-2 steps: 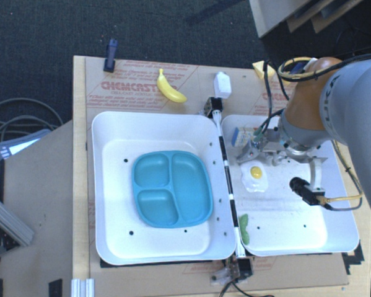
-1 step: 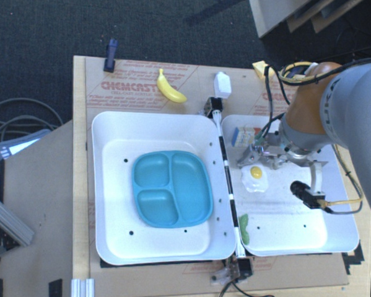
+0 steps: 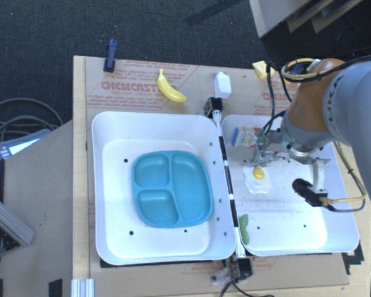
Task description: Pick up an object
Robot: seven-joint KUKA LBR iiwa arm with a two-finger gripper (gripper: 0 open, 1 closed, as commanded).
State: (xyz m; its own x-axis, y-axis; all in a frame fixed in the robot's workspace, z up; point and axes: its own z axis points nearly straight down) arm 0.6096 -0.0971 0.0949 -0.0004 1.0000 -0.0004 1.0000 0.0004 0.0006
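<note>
Gripper (image 3: 259,156) low in right bin (image 3: 305,235) — fried egg (image 3: 258,176) just below

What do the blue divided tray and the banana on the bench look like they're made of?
Blue divided tray: likely molded plastic, smooth and matte to semi-gloss, with even colour and rounded compartment ridges. Banana: probably a plastic or foam toy, uniformly yellow and unblemished, though a real one can't be ruled out from here.
</note>
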